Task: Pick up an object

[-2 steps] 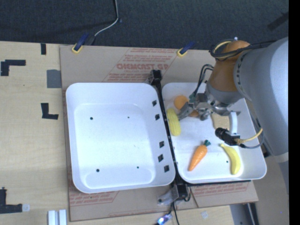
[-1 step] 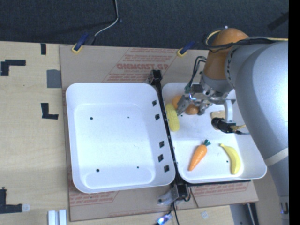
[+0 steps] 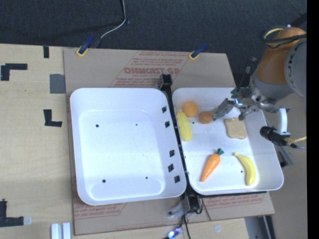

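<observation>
The arm (image 3: 281,59) is cut off by the right edge; the pincer (image 3: 230,110) looks blurred.

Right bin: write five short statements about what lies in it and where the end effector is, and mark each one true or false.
1. The carrot lies in the right bin. True.
2. The banana lies in the left bin. False: it lies in the right bin, near that bin's front right corner.
3. The corn cob lies along the right bin's left wall, next to the divide between the bins. True.
4. The end effector hangs over the left bin. False: it is over the right bin, near the small orange ball and the slice of bread.
5. The carrot and the banana touch each other. False: bare bin floor shows between them.
</observation>
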`<state>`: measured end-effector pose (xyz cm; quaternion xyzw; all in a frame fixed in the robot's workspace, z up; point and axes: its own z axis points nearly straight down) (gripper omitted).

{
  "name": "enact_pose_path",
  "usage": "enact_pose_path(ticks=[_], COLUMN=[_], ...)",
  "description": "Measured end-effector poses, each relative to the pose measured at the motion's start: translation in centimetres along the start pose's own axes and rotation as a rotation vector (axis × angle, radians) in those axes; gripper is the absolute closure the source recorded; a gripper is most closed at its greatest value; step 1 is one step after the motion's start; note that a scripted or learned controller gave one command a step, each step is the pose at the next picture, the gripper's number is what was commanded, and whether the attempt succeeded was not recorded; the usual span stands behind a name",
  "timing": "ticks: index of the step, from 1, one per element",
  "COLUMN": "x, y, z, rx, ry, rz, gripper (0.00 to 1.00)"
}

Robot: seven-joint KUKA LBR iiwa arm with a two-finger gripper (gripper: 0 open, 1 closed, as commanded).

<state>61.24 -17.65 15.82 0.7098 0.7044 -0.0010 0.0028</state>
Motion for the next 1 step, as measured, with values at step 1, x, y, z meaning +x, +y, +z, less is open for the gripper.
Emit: enact_pose_path(ticks=[1], x=[4.84], y=[4.72], z=[7.75], rx=[0.005], ry=[0.004], rz=[-0.012], gripper=[0.0])
